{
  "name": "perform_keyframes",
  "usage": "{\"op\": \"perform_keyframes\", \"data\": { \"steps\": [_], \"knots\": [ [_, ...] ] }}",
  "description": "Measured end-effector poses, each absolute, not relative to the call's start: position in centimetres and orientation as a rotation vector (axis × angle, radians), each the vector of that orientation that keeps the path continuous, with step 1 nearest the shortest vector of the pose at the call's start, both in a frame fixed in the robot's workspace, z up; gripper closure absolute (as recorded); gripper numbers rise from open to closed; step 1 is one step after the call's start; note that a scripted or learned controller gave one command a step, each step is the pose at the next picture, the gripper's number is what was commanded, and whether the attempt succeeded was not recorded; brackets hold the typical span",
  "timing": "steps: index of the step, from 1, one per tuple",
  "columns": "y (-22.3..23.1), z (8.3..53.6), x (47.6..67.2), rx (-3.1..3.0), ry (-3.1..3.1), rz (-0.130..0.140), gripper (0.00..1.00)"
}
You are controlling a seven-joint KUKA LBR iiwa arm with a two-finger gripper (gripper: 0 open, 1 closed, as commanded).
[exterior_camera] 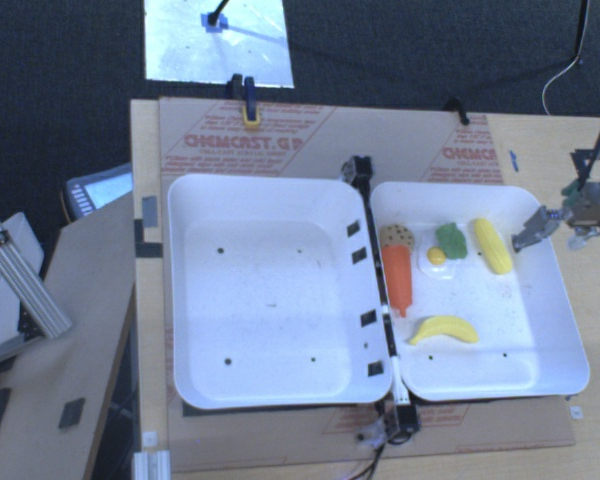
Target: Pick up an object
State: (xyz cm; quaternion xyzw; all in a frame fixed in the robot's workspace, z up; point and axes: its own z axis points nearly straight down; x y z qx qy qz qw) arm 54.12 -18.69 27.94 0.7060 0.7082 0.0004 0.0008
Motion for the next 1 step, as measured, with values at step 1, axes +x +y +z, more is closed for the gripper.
{"op": "perform_keyframes", "data": {
  "steps": [1],
  "knots": [
    [-15.06,42.82,54.31,2.2,2.22,0.017,0.0]
  ]
}}
